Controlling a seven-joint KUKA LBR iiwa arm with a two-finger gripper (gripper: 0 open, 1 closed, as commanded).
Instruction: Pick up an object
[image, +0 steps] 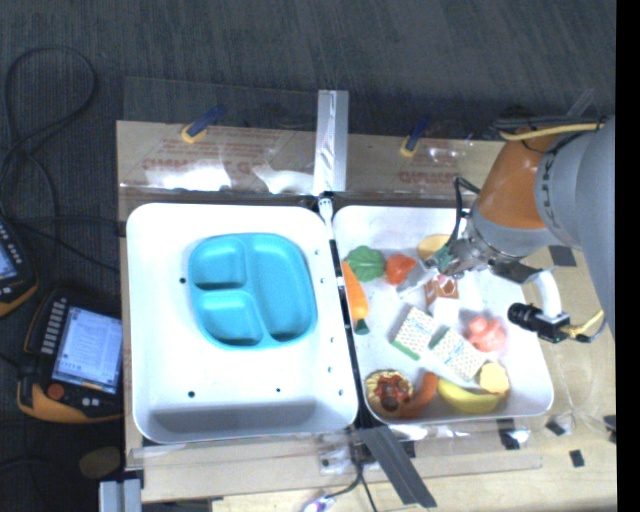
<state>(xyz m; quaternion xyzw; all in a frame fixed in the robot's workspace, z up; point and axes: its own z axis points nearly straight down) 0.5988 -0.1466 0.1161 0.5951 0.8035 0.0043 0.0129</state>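
Observation:
My gripper (446, 262) is low in the upper middle of the right bin (530, 400), under the orange wrist band. Just below it lies a small red-brown object (442, 290), and a pale yellow item (432, 245) sits just to its upper left. A red-orange tomato (400, 267) and a green leafy piece (367, 262) lie to its left. I see nothing held in the gripper.
The right bin also holds a carrot (354, 296), two green-white boxes (412, 332), a pink object (484, 332), a banana (468, 396) and a small bowl of fruit (389, 391). A blue divided tray (250, 288) lies in the left bin (160, 400).

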